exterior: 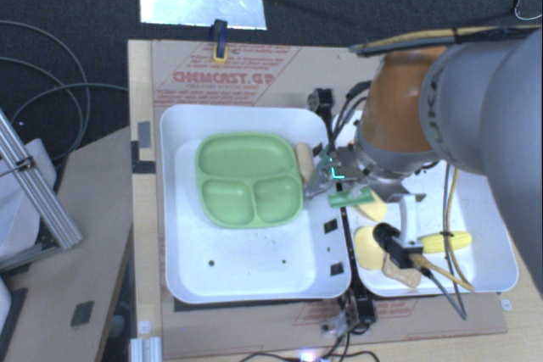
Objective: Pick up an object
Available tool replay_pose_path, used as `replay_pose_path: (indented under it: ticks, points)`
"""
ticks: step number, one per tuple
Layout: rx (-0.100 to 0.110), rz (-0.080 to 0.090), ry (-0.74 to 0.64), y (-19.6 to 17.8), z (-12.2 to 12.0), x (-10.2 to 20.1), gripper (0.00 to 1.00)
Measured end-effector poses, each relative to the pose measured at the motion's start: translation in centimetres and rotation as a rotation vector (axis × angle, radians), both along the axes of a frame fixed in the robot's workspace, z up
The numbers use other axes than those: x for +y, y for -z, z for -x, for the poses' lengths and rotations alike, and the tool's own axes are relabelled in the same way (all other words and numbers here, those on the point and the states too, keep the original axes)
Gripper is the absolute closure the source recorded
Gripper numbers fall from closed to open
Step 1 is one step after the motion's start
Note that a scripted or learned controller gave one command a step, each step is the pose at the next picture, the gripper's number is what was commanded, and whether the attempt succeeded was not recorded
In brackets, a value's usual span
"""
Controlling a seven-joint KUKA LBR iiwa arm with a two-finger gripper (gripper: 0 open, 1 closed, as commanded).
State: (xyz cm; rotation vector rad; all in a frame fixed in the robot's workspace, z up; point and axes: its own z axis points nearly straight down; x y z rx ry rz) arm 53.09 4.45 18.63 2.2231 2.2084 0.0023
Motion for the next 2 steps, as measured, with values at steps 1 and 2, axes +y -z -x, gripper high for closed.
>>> replay_pose_path:
  ticks: [1,2]
  points:
    - [0.009,-0.002,0.001,0.2,4.6,-7.2,0.0]
    - [-0.001,-0.008,-0.018,-5.1,4.3,-0.3,0.0]
